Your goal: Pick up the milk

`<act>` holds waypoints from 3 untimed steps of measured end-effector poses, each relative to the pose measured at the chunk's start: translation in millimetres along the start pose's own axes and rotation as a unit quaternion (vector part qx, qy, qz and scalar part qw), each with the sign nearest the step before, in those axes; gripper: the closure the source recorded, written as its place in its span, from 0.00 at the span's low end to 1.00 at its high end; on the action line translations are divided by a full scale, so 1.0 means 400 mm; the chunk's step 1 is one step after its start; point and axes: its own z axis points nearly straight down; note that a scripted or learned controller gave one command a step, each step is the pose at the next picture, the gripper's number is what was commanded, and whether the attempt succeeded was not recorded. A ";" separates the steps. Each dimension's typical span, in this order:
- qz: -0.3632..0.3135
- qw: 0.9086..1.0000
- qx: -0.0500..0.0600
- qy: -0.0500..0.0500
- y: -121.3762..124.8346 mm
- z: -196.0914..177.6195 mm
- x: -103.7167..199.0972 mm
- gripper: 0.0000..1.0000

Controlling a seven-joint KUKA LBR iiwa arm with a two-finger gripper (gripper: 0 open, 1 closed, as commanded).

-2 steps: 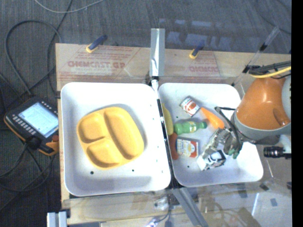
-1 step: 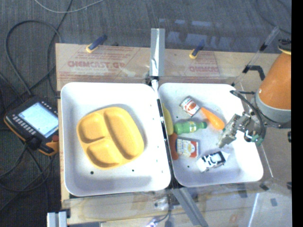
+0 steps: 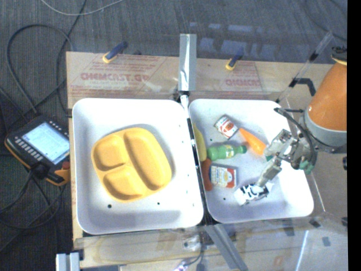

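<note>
My one camera sits fixed above the bench [image 3: 84, 72], looking down at a slant from fairly far; both white bins [image 3: 84, 208] fill the frame's middle.

Light: bright, even, from overhead.
Glare: both white bins [image 3: 135, 219] washed out, near blown; orange arm band [image 3: 333, 97] overexposed.
Shadows: soft, faint under yellow tray [image 3: 132, 162].
Focus: overall soft, low-res; label text on counter [image 3: 113, 78] blurry.
</note>
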 end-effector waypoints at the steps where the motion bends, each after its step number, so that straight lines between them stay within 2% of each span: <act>1: 0.118 0.993 0.000 0.000 -0.015 0.364 -0.007 0.00; 2: 0.117 0.993 -0.002 0.000 -0.009 0.338 -0.007 1.00; 3: 0.172 0.985 0.001 0.002 -0.099 0.294 -0.052 1.00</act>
